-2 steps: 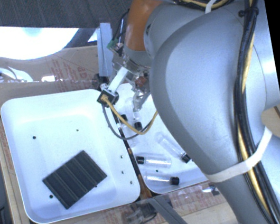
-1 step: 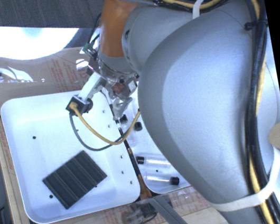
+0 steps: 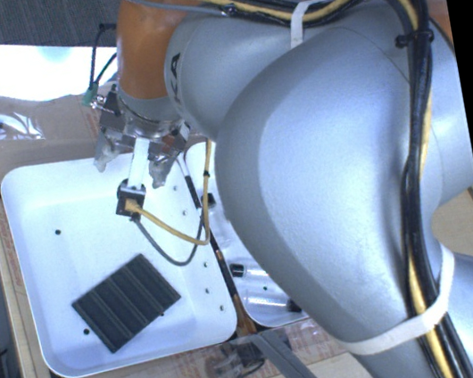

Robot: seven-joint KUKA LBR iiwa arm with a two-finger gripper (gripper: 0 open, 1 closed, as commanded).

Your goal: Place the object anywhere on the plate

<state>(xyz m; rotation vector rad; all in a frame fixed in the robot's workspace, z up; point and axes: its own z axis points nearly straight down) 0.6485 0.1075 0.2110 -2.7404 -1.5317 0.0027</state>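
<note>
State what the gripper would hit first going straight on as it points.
The gripper would probably meet the bare floor of the left bin, near its far edge; the dark ridged panel lies off that line. Depth unclear.

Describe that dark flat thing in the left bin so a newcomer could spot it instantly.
Start at the left white bin. Toward its lower left corner lies a dark grey rectangular slab, flat and turned askew. Parallel ridges across its top mark it out from the bin's smooth white floor.
</note>
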